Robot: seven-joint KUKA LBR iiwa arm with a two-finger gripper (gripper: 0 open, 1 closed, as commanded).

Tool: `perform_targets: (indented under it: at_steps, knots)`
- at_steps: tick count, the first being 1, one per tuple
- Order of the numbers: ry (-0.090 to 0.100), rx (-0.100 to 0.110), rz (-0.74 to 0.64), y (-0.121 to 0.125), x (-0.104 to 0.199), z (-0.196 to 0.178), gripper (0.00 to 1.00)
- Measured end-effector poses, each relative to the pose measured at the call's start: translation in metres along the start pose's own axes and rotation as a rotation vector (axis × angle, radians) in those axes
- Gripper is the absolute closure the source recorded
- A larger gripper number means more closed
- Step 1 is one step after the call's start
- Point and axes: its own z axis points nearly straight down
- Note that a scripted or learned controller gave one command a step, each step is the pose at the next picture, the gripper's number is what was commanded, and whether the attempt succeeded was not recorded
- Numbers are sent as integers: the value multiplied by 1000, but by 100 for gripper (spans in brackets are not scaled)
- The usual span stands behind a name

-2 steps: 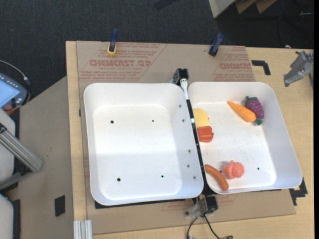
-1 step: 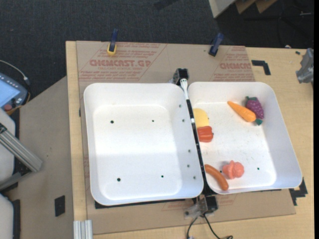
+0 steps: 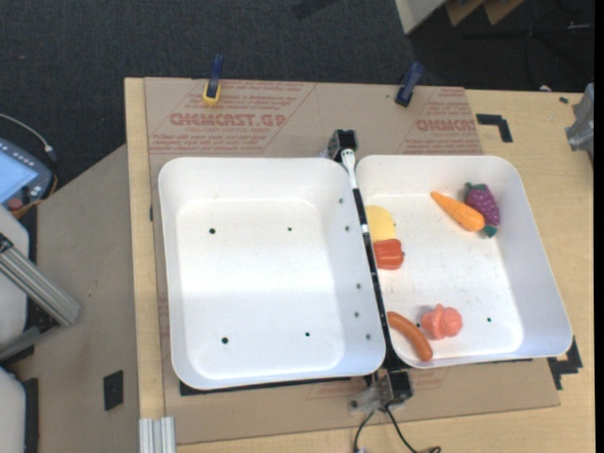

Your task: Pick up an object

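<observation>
**Six toy foods, all in the right bin**

Six small pieces are your candidates, and every one lies in the right bin (image 3: 528,253). At the far side, an orange carrot (image 3: 458,210) lies slantwise, its thick end touching a bunch of purple grapes (image 3: 482,203). Against the bin's left wall you see a pale yellow piece (image 3: 379,221), and a red pepper (image 3: 388,253) sits just beside it on the near side. At the near left corner, an orange-brown sausage (image 3: 410,335) lies at a slant, with a pink lumpy piece (image 3: 442,322) touching or nearly touching it on the right.

You find the left bin (image 3: 179,253) showing its white floor, marked by a few small dark dots. Both bins rest edge to edge on a brown board (image 3: 283,111) printed in red, held to the table (image 3: 94,281) by two clamps (image 3: 215,78) at the far edge.

You see a grey part of the arm (image 3: 583,121) at the right edge, well apart from the foods. You cannot tell the end effector's state.
</observation>
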Motion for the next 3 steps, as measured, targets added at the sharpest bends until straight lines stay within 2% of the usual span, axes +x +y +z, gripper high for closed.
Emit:
perform_targets:
  at_steps: [1,2,3]
  knots:
    - [0,1,0,0,0,1,0]
    - [-2,-4,0,1,0,-11,100]
    - [-3,-9,-1,2,0,-21,100]
